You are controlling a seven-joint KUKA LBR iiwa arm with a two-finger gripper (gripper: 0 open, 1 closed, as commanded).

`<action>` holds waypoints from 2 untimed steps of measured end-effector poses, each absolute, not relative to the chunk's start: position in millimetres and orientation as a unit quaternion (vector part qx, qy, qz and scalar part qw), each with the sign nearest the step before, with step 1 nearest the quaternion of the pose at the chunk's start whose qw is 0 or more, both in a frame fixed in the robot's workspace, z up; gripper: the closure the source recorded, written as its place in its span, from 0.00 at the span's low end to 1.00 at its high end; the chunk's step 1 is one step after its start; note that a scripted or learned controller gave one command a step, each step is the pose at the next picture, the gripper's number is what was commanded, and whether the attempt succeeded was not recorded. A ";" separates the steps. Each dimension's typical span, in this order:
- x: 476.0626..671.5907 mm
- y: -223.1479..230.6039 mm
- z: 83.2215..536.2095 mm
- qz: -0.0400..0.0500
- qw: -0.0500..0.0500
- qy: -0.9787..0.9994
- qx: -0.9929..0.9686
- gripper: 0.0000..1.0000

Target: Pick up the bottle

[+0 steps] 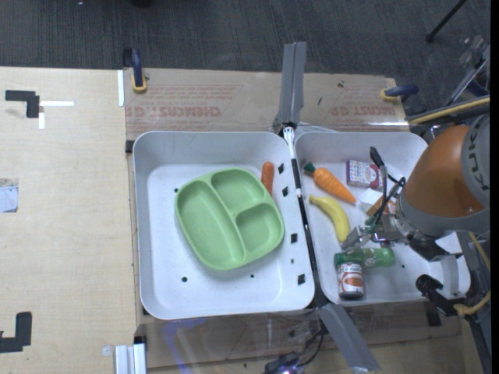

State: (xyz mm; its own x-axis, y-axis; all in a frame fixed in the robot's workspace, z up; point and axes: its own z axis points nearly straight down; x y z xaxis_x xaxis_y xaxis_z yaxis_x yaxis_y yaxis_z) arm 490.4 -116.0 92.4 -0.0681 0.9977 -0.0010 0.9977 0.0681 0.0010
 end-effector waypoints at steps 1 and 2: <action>490.3 -116.1 101.8 0.000 0.000 0.730 0.683 1.00; 490.2 -116.1 101.8 0.000 0.000 0.730 0.683 0.00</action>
